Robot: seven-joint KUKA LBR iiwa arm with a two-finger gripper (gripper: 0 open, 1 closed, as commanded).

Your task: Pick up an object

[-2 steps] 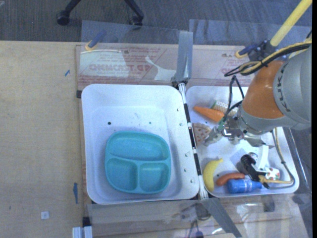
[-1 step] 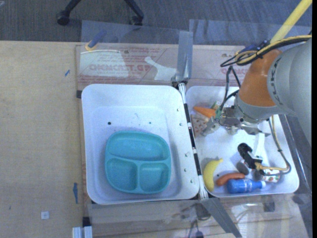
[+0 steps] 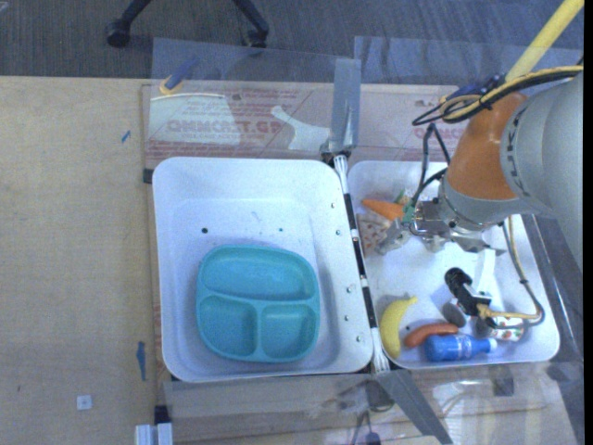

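Dark grey carpet [image 3: 371, 7] runs along the top of the view, with the black legs of a chair base [image 3: 185, 7] standing on it. Below it lies the pale wooden desk [image 3: 65, 248], and a flat cardboard sheet [image 3: 222, 123] with red print lies behind the two bins. The left bin [image 3: 185, 184] holds one thing, a teal divided tray [image 3: 258, 304] with three compartments, lying flat toward the bin's near side. The right bin [image 3: 408, 267], touching the left one along a shared edge, holds the small things for picking. A carrot [image 3: 382, 208] lies near its far left corner, with a speckled piece [image 3: 374, 237] just below it against the left wall. At the near edge a banana [image 3: 396, 323] curves upright beside the left wall, an orange-red piece [image 3: 429, 333] lies just right of it, and a blue bottle [image 3: 459, 347] lies on its side touching that piece. The grey arm [image 3: 547, 156] with its orange band [image 3: 484, 160] reaches in from the right over this bin, and the hand [image 3: 412, 222] sits just right of the carrot and the speckled piece. Whether it is released or clenched cannot be told, and nothing is seen held in it.
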